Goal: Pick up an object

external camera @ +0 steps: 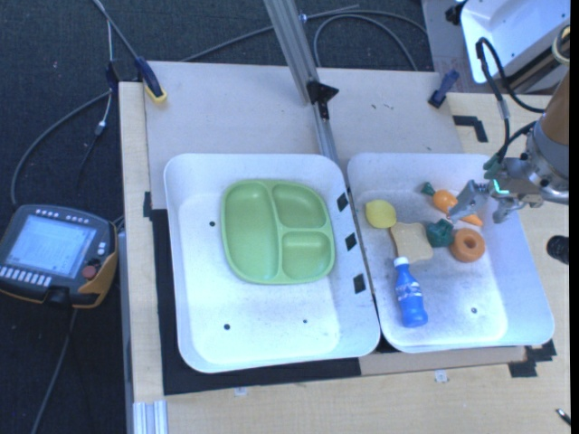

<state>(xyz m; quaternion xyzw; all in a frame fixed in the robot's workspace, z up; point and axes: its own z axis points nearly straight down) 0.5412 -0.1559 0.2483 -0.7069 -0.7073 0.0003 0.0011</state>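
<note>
The right bin (507,315) holds a yellow lemon (381,213), a tan bread slice (412,240), a dark green piece (440,233), an orange doughnut (468,245), a blue bottle (410,294) and an orange carrot (442,199). My gripper (484,206) hangs over the bin's far right part, just right of the carrot and above the doughnut. Its fingers (466,201) stand apart and open, with nothing gripped between them. A small orange bit (473,220) peeks out beneath them.
A green divided plate (276,231) lies in the left bin (262,342). A metal pole (298,43) slants down to the gap between the bins. A teach pendant (54,256) and cables lie on the floor at left.
</note>
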